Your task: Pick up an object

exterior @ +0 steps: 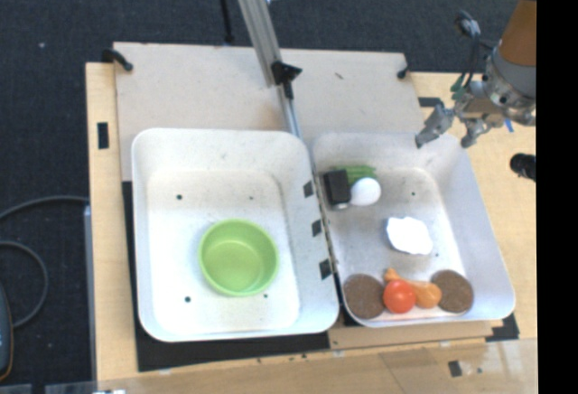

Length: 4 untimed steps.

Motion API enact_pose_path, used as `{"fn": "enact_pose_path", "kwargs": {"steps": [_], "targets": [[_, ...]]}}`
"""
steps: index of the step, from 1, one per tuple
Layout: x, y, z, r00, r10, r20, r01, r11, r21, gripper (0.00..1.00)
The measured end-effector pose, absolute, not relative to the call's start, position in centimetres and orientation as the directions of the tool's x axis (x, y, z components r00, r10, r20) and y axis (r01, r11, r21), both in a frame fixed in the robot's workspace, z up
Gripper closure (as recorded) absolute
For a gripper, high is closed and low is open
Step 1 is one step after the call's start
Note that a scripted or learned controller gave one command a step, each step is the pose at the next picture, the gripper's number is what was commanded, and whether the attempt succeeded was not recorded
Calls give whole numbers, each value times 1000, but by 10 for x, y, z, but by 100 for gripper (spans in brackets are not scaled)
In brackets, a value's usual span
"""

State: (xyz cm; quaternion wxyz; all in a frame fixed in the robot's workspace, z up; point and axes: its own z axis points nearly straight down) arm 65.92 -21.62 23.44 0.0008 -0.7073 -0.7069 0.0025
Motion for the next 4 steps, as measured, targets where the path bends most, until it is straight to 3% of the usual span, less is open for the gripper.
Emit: {"fn": "enact_pose_path", "kwargs": {"steps": [2,3,4], "targets": [[656,-217,131,1,1000,-1,1000,-1,-5,0],[659,-218,147,0,1000,-5,1000,1,6,100],[662,-220,192,-2,1000,-2,1000,2,7,100]]}}
